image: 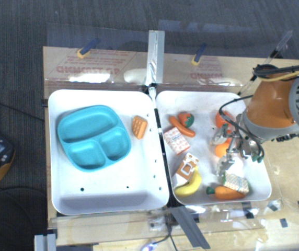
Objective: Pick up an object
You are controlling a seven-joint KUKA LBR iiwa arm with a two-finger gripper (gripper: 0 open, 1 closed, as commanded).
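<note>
At the far left, in the left bin (66, 192), lies a blue divided tray (93, 136), and beside it a small orange wedge (139, 126) rests near the dividing wall. Crossing into the right bin (204, 99), I see a patterned little box (174, 140), a carrot with a green top (183, 123), a second small box with a brown-and-white print (187, 165) and a yellow banana (190, 185) just below it. Further right, along the bottom wall, another carrot (228, 193) lies touching a checkered block (237, 182).

My gripper (229, 151) hangs over the right part of this bin, just above those last two and beside a small orange ball (220, 149). Whether it is released or clenched I cannot tell; the metalwork blurs together there, and I see nothing between it.

I judge the orange ball my nearest candidate. It looks like a light, hard plastic toy, smooth and round, so likely to squirt sideways under pressure. I would take it across its widest middle, centred squarely.
</note>
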